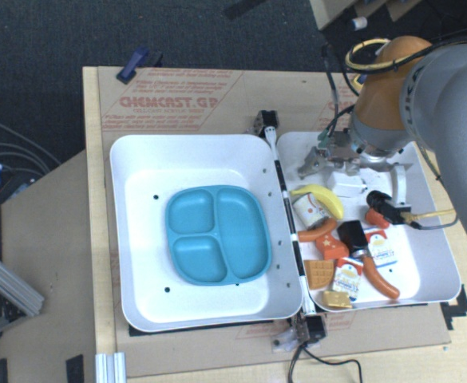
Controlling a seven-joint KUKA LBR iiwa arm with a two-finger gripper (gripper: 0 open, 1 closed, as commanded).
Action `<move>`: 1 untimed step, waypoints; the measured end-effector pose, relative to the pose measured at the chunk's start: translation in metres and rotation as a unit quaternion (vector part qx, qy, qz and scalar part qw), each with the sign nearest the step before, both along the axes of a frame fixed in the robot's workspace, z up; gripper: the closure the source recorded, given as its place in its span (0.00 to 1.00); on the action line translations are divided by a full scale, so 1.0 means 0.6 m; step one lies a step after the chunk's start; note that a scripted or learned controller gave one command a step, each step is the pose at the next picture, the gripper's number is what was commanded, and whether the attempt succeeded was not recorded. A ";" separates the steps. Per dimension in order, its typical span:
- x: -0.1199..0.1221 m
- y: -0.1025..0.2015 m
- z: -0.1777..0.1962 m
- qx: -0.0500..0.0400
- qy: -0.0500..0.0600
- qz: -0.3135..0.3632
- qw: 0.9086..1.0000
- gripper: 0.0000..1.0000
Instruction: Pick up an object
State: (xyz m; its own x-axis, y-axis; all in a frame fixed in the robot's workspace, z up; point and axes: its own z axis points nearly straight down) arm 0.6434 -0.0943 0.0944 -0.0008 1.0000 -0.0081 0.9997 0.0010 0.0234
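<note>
hovering over the far end of the cluttered bin (426,263), on the view's right, your gripper (319,163) hangs from the grey arm (453,110), which comes in from the right w/ its orange band (385,82) above the wrist. you can't tell from this angle whether the gripper is released or clenched, & nothing shows in its grasp.

everything you could pick lies in that same bin, on the near side of the gripper. a yellow banana (322,199) sits closest to it, approx. just below it in the view. near the banana, an orange carrot-like piece (316,232) lies by the wall shared w/ the other bin. a black block (351,236) lies mid-pile, touching a 2nd orange piece (332,249). a tan waffle square (319,274) & a small printed packet (347,278) lie side by side toward the near end. a white-and-blue carton (382,253) & a red-orange sausage (381,283) lie on the pile's right side.

the 2nd bin (137,183), on the view's left, holds 1 blue plate (217,234) w/ 3 compartments, well apart from the gripper. both bins rest on a brown board (169,98) printed w/ red lettering.
</note>
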 end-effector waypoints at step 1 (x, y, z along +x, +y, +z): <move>-0.038 -0.002 0.000 0.001 -0.002 0.001 1.000 0.00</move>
State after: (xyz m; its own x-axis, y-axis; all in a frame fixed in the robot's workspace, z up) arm 0.6206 -0.0953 0.0947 -0.0021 1.0000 -0.0071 0.9996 0.0022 0.0275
